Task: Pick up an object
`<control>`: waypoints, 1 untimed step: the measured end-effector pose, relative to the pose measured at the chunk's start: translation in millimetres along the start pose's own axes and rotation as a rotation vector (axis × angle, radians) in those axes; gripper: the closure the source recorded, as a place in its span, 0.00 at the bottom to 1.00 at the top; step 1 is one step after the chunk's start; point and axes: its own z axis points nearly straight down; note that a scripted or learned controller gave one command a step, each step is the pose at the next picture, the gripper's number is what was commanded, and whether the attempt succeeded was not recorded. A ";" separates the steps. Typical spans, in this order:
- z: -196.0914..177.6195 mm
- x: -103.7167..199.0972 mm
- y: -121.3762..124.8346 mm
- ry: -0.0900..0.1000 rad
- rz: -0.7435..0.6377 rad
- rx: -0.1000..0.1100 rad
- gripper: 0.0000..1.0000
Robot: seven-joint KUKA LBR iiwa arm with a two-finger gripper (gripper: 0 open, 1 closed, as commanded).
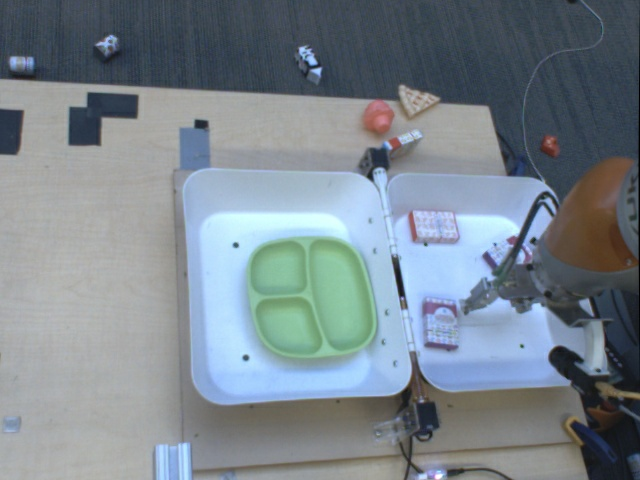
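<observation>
Gripper (478, 299) low in rt bin (500, 363), just beside small red box (441, 323), open/closed unclear

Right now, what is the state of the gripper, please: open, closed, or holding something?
Gripper: cannot be told. It is in the right bin, beside the small red box, with nothing visibly held.
</observation>
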 end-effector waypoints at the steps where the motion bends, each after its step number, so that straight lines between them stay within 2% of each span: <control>1: 7.9 42.3 -19.7 -0.017 0.012 -0.009 0.00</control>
